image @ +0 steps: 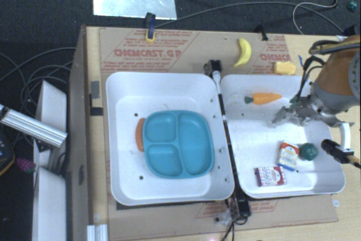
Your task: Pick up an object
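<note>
A dark carpeted floor surrounded a cardboard-topped table (169, 51) that carried two shallow white plastic bins side by side. From the right, the grey arm with its orange band reached over the right-hand bin (248, 178), and its metal two-fingered hand (284, 115) hung low there, fingers spread apart and grasping nothing.

Just above the hand, near the bin's far wall, lay the likeliest target: a small orange toy carrot with a green top (263, 98), slim, smooth and lying flat, its green end pointing left. Being rounded and tapered, it could roll or squirt out if the fingers closed off-centre, or be nudged against the wall instead of caught.

Nearer the front lay a small red and white packet (288, 155), touching a dark green ball (308, 151), and a red and white box (270, 176). The left-hand bin (124, 121) held a blue divided plastic plate (178, 143) with an orange strip (139, 134) at its left edge. A yellow toy banana (243, 52) rested on the cardboard behind.
</note>
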Controlling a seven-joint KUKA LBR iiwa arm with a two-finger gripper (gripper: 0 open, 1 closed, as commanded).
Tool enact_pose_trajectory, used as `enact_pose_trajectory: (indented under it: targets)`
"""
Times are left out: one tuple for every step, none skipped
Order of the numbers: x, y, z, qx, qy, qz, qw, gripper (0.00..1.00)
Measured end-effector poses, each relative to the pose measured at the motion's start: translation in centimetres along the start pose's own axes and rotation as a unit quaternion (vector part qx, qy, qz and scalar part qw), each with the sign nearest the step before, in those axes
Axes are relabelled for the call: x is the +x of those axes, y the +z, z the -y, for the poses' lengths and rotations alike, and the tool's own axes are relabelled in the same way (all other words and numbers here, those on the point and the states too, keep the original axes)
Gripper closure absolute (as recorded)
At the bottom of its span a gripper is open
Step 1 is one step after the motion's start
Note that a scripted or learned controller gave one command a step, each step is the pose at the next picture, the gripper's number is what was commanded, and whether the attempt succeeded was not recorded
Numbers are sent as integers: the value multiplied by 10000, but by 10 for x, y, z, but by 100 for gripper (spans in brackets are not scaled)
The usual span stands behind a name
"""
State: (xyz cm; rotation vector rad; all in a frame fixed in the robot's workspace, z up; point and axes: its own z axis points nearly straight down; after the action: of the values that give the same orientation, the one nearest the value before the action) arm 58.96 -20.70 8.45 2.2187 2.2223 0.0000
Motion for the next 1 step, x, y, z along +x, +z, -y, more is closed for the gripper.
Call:
enact_pose_trajectory:
  targets:
    - [39,0,50,2,0,-6,10000,0]
